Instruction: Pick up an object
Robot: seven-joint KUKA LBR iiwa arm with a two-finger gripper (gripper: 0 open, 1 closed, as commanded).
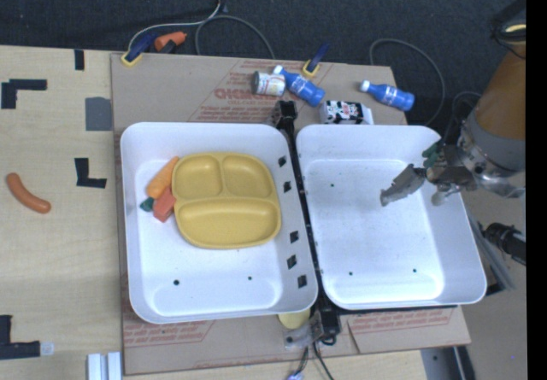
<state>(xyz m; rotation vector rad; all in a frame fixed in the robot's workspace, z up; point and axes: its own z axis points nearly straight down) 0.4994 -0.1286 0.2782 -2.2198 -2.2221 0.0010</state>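
While the arm is hanging over the right bin, its gripper is carrying nothing, and I cannot tell how it is set. The things to grab are lying in the left bin: a yellow tray with a carrot toy touching its left side. So the picking is looking like it is only starting. Next, the arm is needing to go left and come down over one of them.

Grey arm with an orange band, ending in a dark metal two-finger gripper
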